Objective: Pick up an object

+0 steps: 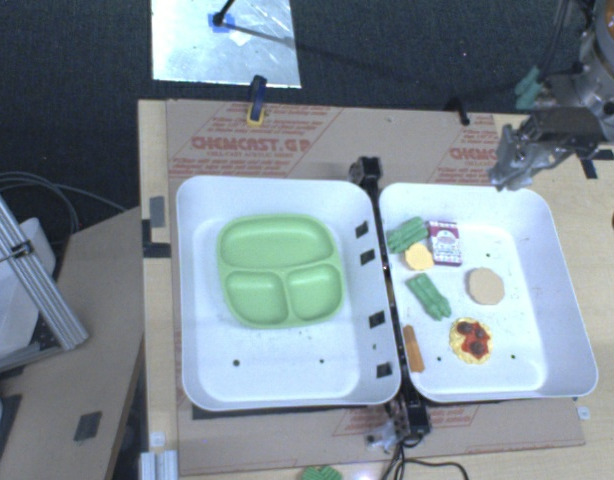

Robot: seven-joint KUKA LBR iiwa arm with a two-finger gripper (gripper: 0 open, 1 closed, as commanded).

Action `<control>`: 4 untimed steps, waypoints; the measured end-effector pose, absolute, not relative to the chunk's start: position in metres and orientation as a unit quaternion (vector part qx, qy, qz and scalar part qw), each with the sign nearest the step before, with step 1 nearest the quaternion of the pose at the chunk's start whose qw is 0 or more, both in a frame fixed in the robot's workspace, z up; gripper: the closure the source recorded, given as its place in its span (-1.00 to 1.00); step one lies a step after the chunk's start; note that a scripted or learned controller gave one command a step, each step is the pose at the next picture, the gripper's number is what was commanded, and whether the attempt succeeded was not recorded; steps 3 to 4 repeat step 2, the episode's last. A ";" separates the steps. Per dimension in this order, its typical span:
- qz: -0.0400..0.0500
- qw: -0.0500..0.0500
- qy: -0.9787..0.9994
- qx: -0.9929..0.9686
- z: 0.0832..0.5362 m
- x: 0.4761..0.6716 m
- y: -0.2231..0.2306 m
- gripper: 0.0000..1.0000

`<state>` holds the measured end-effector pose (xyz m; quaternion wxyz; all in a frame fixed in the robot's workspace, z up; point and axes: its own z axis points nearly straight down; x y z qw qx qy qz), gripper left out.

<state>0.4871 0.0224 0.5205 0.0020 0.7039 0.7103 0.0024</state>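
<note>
While the tool (511, 168) hangs over the right bin's (562, 258) back edge, its jaws look slightly apart and hold nothing; the toys lie forward and left of it, the purple box (444, 242) nearest, long axis running back to front

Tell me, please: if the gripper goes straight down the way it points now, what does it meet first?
Probably the far right corner of the right bin, at its rim. The gripper hangs near that corner, away from the toy food. Depth is unclear from this slanted view.
</note>
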 end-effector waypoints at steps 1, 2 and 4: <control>0.002 0.001 0.709 0.705 0.535 0.486 0.106 1.00; 0.002 0.000 0.710 0.704 0.535 0.486 0.191 1.00; 0.002 0.000 0.710 0.704 0.535 0.486 0.191 1.00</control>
